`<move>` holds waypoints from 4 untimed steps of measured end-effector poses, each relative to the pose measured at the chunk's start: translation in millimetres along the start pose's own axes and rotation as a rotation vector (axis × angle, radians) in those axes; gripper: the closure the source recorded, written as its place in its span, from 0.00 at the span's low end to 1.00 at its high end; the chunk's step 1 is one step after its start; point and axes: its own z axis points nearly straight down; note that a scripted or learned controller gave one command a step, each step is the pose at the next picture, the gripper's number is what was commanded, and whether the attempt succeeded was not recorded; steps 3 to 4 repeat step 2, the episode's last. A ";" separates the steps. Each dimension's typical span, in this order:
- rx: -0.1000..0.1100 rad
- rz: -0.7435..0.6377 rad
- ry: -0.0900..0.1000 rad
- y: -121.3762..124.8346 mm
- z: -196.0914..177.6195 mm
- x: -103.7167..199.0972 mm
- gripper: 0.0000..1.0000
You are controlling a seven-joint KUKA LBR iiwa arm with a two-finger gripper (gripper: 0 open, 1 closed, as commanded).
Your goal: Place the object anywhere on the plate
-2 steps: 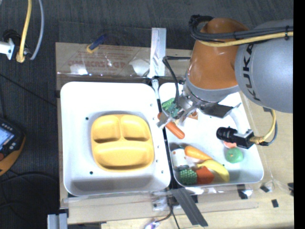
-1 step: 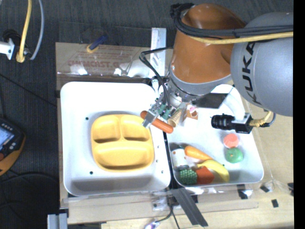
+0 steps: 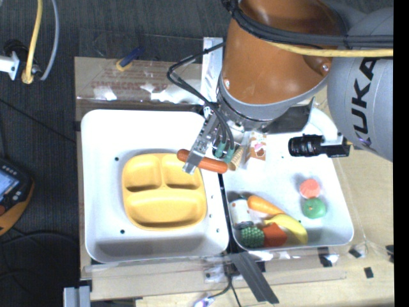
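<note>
Gripper (image 3: 203, 155) grips sausage (image 3: 206, 163) (orange-red); above plate (image 3: 165, 197) edge.

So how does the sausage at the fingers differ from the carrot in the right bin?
The sausage is red-orange, evenly thick with rounded ends; the carrot is lighter orange and tapers to a point. The sausage sits between the gripper fingers over the yellow plate's right rim, in the left bin; the carrot lies among other toy food in the right bin. Both are long, slim and slanted similarly.
</note>
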 end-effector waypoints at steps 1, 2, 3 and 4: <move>0.000 -0.308 0.001 2.5 35.6 1.7 1.00; 0.000 -0.308 0.001 2.5 35.5 1.6 0.00; 0.000 -0.308 0.001 2.5 35.5 1.6 0.00; 0.000 -0.308 0.001 2.5 35.5 1.6 0.00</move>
